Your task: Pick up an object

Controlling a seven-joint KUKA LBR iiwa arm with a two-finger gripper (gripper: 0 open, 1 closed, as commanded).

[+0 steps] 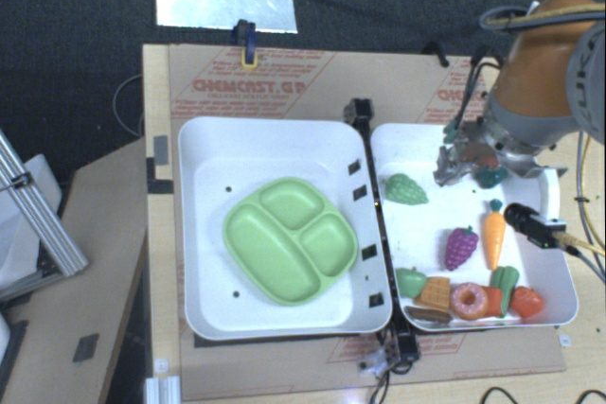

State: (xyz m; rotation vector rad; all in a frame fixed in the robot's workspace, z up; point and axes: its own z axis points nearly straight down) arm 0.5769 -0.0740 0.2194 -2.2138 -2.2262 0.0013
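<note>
Doughnut [468, 300] and waffle [436, 292] at six o'clock in the right bin [566, 284], grapes [460, 246] and carrot [493, 239] mid-bin, green divided plate [289, 239] in left bin [204, 203], gripper [454, 163] low at twelve o'clock, grip state impossible to tell.

A brown-papered bench [284, 80] fills the frame's middle. Two white bins lie directly on it: the left bin [204, 232] and the right bin [554, 284], touching at the centre.

Grey arm [530, 123], orange band, black cables
</note>
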